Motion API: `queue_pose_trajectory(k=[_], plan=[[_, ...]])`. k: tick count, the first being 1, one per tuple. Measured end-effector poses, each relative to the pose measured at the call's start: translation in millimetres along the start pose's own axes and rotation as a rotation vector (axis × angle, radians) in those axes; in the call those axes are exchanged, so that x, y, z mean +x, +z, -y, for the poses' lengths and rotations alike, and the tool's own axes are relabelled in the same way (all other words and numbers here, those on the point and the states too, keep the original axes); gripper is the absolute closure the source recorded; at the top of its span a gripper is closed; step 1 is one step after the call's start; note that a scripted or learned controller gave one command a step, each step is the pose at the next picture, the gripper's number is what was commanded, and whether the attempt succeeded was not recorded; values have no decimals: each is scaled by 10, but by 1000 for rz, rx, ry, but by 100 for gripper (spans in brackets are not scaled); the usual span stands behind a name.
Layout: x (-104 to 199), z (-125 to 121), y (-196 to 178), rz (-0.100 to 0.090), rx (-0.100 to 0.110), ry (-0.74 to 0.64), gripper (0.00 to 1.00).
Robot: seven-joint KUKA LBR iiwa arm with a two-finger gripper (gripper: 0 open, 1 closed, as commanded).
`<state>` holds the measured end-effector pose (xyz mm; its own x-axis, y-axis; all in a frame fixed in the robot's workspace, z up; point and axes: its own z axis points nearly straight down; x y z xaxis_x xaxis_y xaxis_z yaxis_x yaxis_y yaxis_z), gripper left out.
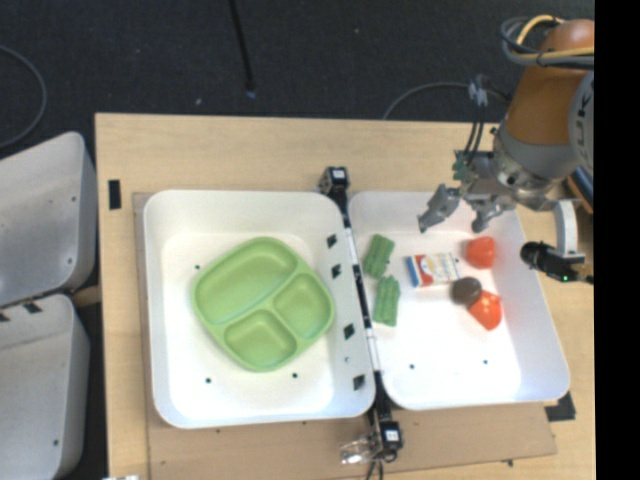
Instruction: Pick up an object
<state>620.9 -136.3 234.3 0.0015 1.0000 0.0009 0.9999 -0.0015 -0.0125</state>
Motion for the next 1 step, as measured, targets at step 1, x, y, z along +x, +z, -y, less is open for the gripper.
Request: queue_pose_trajectory(k=[1], plan=[[2, -22, -83, 1, -13, -2, 0]])
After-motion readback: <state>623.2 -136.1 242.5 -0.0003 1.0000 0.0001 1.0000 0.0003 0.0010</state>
